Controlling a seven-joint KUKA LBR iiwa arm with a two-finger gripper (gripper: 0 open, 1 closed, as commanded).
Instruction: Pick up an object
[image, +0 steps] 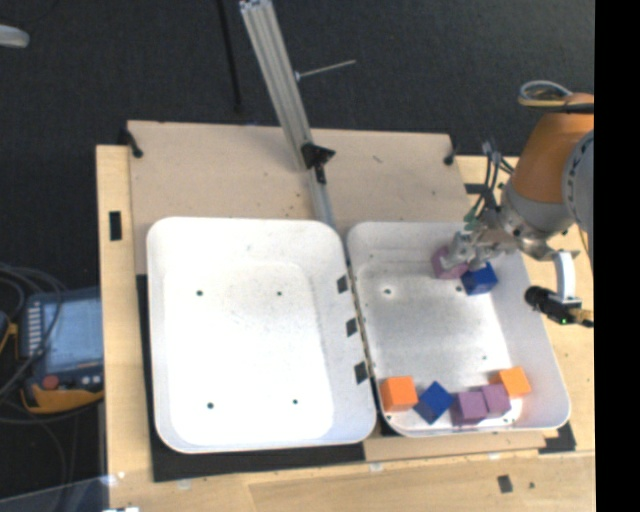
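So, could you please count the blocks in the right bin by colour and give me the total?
Orange blocks: 2
Blue blocks: 2
Purple blocks: 3
Total: 7 blocks, all in the right bin; one purple and one blue lie by the gripper.

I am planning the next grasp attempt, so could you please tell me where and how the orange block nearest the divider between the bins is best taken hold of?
Judging by its pose, grip the orange block across its far and near faces, coming straight down from above. Its top is exposed and those faces look free, whereas a blue block sits tight beside it on the side away from the divider, and the right bin wall lies close on the other.
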